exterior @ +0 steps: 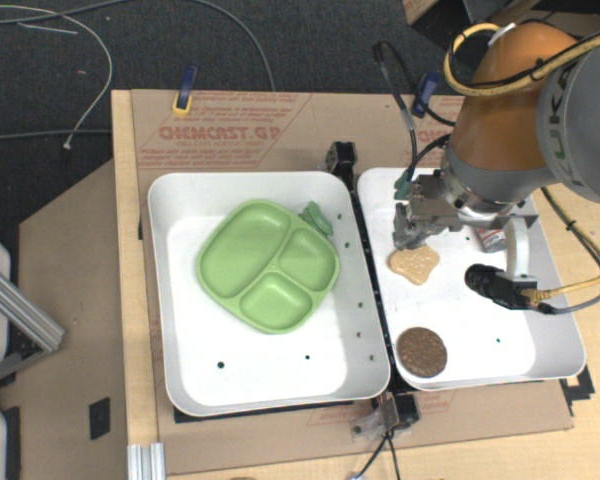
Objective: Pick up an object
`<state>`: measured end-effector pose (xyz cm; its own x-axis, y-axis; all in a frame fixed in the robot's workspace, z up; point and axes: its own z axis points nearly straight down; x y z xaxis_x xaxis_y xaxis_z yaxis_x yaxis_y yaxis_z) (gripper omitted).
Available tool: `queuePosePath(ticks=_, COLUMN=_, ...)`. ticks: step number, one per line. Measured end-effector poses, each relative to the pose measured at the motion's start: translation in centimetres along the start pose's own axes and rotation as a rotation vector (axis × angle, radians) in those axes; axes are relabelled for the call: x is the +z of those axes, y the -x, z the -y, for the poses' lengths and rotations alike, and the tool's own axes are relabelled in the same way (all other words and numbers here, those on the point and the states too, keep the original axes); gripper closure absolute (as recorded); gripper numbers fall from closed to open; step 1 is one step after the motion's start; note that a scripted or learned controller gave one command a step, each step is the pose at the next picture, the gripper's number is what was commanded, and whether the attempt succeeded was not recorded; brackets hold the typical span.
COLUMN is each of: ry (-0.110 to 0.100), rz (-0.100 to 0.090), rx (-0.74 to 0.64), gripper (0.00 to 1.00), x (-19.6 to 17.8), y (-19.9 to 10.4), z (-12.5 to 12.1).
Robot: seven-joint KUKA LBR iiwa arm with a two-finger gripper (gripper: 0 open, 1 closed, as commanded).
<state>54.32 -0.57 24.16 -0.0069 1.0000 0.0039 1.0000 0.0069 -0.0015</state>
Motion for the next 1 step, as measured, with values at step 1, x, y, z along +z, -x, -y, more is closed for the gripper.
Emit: queuePosePath(ticks=1, ry=0.002, rz=0.001, rx=0.0, gripper=1.0, x=-0.29, y=-5.27, z=0.24)
